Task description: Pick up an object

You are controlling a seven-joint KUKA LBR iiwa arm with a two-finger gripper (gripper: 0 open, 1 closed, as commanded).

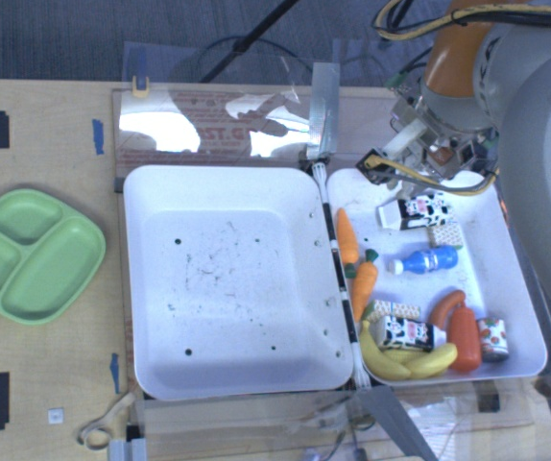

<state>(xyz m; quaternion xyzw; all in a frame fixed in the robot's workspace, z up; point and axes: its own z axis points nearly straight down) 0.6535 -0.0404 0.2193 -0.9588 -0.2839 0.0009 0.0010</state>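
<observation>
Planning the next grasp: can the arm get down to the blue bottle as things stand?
Probably yes. The blue bottle lies on bare bin floor with nothing over it, and the gripper hangs just above the same right bin.

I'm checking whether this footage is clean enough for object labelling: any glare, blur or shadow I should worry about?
Camera view: strong glare on the clear panel behind the left bin; the arm at right is large and soft; toys like the blue bottle stay sharp, evenly lit, with faint shadows.
</observation>
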